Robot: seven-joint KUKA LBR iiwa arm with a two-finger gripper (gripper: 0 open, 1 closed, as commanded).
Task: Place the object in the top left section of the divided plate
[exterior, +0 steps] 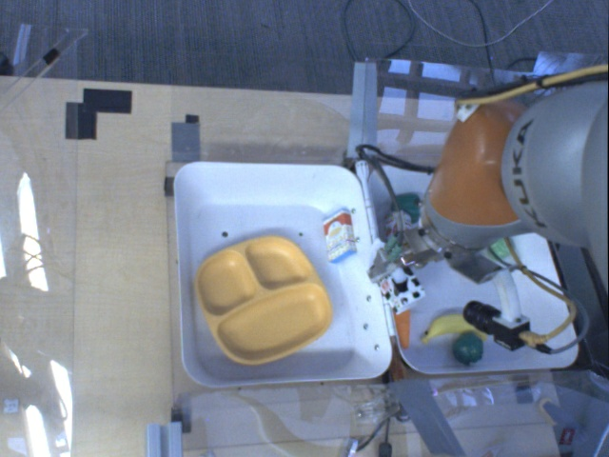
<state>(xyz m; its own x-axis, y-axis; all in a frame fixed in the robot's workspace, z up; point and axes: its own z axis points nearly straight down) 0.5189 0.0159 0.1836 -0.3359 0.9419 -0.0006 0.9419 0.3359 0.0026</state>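
Inspecting the bench, the divided plate [264, 299], yellow with three compartments, is lying in the left bin [205, 208], and every compartment is showing bare; the placement is not yet done. The arm [533, 160] is reaching in from 3 o'clock and hanging over the right bin [561, 350], its wrist assembly sitting low against the wall shared by the two bins. The gripper [404, 265] is pointing toward 9 o'clock, but cables and fittings are crowding it, so I cannot tell how wide the jaws are standing or whether anything is caught between them. A small carton [339, 235] is lying in the left bin at about 1 o'clock from the plate, apart from it. A banana [447, 327] and a dark green round item [467, 348] are resting in the right bin at about 5 o'clock from the gripper. Which is the intended object cannot be settled. Judging from this, grasp, carry and release are all remaining.
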